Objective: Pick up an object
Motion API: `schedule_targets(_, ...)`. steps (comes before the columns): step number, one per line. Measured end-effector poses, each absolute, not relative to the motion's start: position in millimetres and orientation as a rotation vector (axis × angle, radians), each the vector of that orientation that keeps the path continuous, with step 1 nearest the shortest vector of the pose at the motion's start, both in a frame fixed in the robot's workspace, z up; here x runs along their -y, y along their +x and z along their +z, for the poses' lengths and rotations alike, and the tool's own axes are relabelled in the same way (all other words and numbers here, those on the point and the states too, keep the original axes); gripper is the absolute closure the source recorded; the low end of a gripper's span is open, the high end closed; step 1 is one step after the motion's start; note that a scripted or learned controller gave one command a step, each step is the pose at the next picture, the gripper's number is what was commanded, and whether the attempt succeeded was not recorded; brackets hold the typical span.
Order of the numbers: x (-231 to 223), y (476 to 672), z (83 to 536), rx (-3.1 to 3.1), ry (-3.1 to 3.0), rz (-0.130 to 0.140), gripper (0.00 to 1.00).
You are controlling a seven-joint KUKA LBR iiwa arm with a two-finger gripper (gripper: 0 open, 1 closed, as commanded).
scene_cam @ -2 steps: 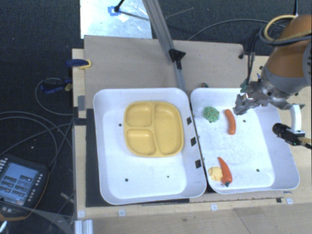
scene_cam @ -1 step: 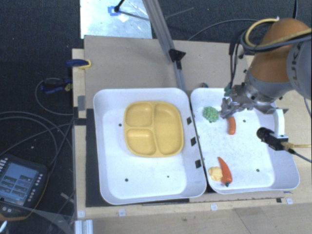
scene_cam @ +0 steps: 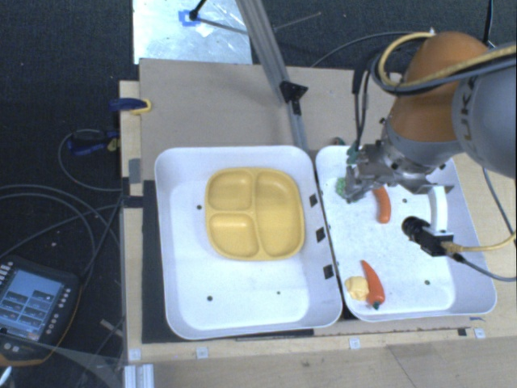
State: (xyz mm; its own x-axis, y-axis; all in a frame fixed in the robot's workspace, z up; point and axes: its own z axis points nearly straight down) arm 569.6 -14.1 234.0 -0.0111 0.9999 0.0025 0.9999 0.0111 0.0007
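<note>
You have the pincer (scene_cam: 353,183) low over the far-left corner of the right bin (scene_cam: 420,293), close to the wall that runs alongside the left bin (scene_cam: 242,289). From this angle you cannot tell whether it is released or clenched. A small green thing (scene_cam: 342,187) lies right at the pincer, hard by that rim, with little room on its left side; you cannot tell if the two touch. Just to the right of it lies an orange piece (scene_cam: 382,205), apart from the green thing. Near the front edge of the same bin an orange-red carrot (scene_cam: 372,282) lies touching a small yellow piece (scene_cam: 355,285), close to the left wall. The middle and front right of this bin's floor are bare white, which is your widest open room. The arm (scene_cam: 436,95) looms over the bin's far right. In the left bin a yellow divided plate (scene_cam: 254,213) sits near the middle, with bare floor all around it. The bench (scene_cam: 210,103) is plain brown board, crossed by a slanting grey pole (scene_cam: 262,31). Off its left edge, a control pendant (scene_cam: 28,297) and cables lie on dark carpet.
</note>
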Motion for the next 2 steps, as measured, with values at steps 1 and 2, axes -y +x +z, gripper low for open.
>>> schedule_targets(1, -32, 558.6, 233, 2.233, -2.207, -0.003, 1.00)
schedule_targets(2, -78, 524.8, 237, 2.232, -2.207, -0.001, 1.00)
